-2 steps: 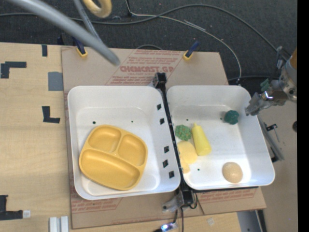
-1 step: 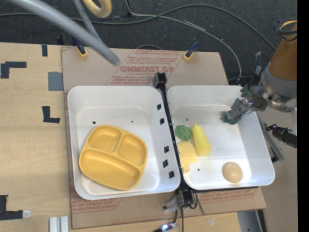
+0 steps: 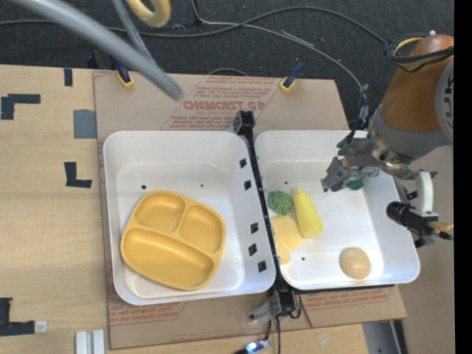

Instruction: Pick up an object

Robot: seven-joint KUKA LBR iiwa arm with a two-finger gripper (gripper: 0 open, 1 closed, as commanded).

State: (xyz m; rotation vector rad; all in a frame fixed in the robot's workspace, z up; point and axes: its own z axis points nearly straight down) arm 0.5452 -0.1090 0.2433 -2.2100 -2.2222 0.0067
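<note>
The gripper [image 3: 341,177] hangs above the right bin [image 3: 398,271], its fingers' state untellable, since the corn cob [image 3: 307,212] lies just beside it.

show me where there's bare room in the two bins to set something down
Left bin: bare floor along the far wall, above the yellow divided plate. Right bin: bare far-left corner, and a patch between the yellow cylinder and the beige ball. Crowded along the divider, where the green piece, the cylinder and the pale yellow piece bunch. The gripper hangs over the right side.
</note>
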